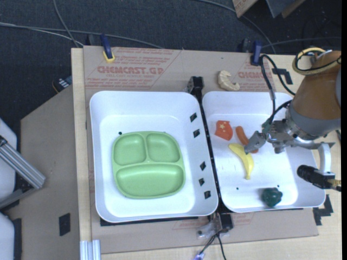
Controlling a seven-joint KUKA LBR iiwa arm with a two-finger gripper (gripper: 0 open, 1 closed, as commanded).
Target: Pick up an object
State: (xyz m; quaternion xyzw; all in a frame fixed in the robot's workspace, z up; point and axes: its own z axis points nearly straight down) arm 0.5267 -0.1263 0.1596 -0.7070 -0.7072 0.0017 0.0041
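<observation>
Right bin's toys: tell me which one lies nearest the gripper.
The small orange-red piece beside the gripper. The yellow banana lies just below it, the red piece further left, and the green toy by the bin's near edge.

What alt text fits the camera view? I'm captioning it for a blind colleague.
A grey robot arm's gripper hovers in the right white bin, beside a banana, red pieces and a green toy. The left white bin holds a green divided plate.

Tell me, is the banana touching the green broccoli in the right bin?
Apart. The camera view shows bare white bin floor between the banana and the green broccoli, which sits nearer the bin's front corner.
</observation>
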